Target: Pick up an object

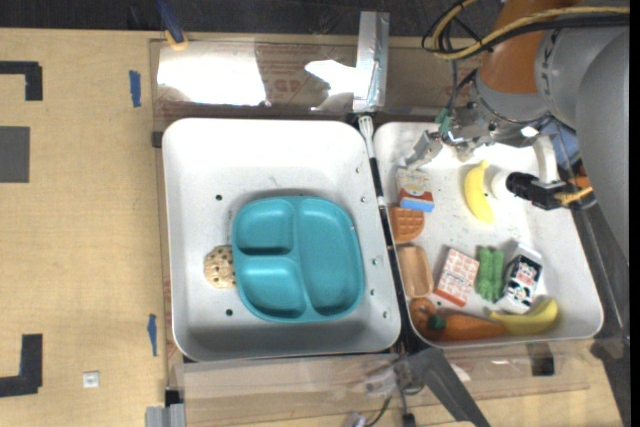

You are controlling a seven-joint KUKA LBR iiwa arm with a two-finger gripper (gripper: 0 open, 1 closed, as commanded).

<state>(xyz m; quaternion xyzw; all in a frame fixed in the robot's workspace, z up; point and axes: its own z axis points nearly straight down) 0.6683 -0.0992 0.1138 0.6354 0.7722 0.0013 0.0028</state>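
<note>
Short yellow banana (480,193) is seen lying flat in the upper half of the right bin (585,260), its long axis running nearly up and down the view, its lower tip pointed slightly rightward. It is smooth, curved and glossy, like moulded plastic, against the bin's plain white floor. It is placed below and to the right of the gripper (432,143), apart from it, and whether the gripper is spread or closed cannot be told.
</note>
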